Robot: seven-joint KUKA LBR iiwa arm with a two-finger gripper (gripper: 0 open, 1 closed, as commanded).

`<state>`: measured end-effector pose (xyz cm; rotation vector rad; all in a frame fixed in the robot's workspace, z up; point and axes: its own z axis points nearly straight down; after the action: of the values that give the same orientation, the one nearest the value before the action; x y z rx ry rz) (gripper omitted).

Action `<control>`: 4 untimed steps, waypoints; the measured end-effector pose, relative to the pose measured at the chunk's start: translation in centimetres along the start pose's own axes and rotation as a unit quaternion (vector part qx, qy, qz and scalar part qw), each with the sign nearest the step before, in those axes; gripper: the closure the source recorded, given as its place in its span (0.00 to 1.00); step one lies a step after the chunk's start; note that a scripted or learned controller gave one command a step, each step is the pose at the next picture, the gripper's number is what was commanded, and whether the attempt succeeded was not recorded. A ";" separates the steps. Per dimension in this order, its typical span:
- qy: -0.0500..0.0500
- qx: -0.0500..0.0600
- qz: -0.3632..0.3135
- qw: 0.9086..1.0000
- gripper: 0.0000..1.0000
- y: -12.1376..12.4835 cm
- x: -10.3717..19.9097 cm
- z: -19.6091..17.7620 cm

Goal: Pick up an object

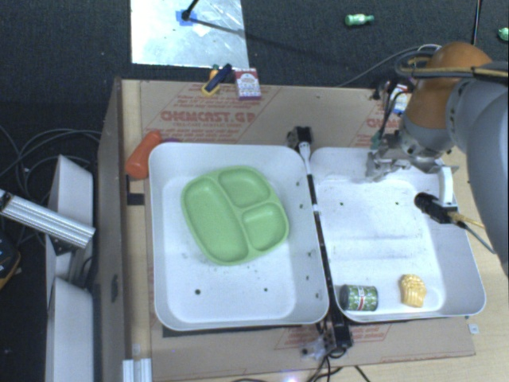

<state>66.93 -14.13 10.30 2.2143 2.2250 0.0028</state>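
Camera view: gripper hangs over the right bin near its 11 o'clock corner — grip state can't be made out. Green can and yellow object lie near the bin's 6 o'clock rim; green divided plate fills the left bin.

Right bin: two small things sit along its near edge. A can with a green label lies on its side in the near left corner, up against the wall that divides the bins. Near it, to the right but apart, a small yellow lumpy toy rests on the floor. Left bin: a light green divided plate, three compartments, lies flat and face up at its middle.
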 end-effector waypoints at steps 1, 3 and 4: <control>0.000 0.000 0.000 1.000 0.00 0.0 0.9 -0.3; 0.000 0.001 0.000 1.000 0.00 -1.0 5.3 1.1; 0.000 0.000 0.002 1.000 0.00 0.0 3.7 0.1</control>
<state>66.93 -10.46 10.18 2.2178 2.2210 0.0030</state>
